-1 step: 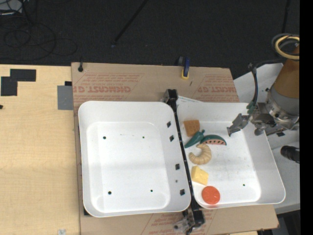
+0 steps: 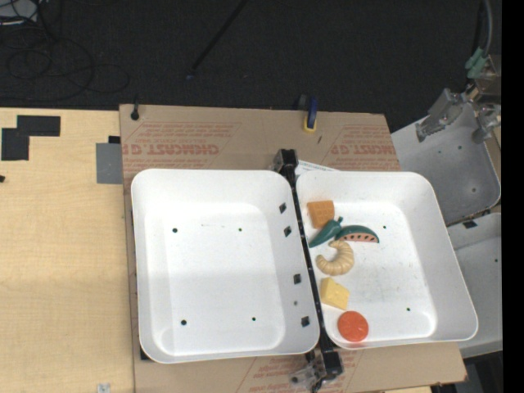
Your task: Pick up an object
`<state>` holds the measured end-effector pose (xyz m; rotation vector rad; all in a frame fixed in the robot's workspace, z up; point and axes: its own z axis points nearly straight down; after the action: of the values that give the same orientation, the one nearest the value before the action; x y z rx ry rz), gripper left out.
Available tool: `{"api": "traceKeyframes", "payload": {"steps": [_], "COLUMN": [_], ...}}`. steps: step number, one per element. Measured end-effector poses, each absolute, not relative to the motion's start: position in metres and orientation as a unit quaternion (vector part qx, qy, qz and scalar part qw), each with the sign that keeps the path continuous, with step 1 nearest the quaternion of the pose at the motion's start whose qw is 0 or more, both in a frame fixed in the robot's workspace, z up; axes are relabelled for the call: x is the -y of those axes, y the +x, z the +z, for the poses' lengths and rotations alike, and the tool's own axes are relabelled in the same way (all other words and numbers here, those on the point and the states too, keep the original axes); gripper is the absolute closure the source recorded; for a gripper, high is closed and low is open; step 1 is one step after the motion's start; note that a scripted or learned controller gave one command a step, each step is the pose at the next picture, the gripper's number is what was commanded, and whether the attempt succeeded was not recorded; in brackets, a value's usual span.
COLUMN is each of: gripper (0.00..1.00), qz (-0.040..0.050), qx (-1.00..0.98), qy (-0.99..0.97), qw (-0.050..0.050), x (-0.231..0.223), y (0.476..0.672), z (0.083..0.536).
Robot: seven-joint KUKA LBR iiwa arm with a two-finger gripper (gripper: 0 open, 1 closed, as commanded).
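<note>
1. Table (image 2: 57, 244): light wood, at the left; a brown cardboard sheet (image 2: 205, 142) lies on it under both bins.
2. Left bin (image 2: 155, 219): shallow, white.
3. Black clip strip (image 2: 296, 252): runs between the bins, top to bottom.
4. Right bin (image 2: 426, 252): white; all objects lie along its left side, just beside the strip.
5. Orange block (image 2: 320, 213): uppermost object, squarish.
6. Teal piece (image 2: 325, 233): long axis diagonal, lower left to upper right, just below the block.
7. Tan curled piece (image 2: 337, 259): touches the teal piece from below.
8. Yellow wedge (image 2: 334, 293): just below the curl.
9. Red-orange disc (image 2: 354, 326): flat, near the bin's bottom wall.
10. Watermelon slice (image 2: 360, 237): long axis roughly left to right, its left end meeting the teal piece.
11. Hand: I cannot tell its opening, its hold, or how the objects lie relative to it.
</note>
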<state>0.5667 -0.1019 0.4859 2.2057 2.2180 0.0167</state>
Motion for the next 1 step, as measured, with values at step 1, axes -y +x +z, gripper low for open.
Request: {"api": "traceKeyframes", "payload": {"steps": [1], "gripper": [1.00], "qz": [-0.0018], "qx": [-0.709], "qy": [0.705], "qw": [-0.001], "x": [0.1028], "y": [0.5666], "z": [0.4848]}}
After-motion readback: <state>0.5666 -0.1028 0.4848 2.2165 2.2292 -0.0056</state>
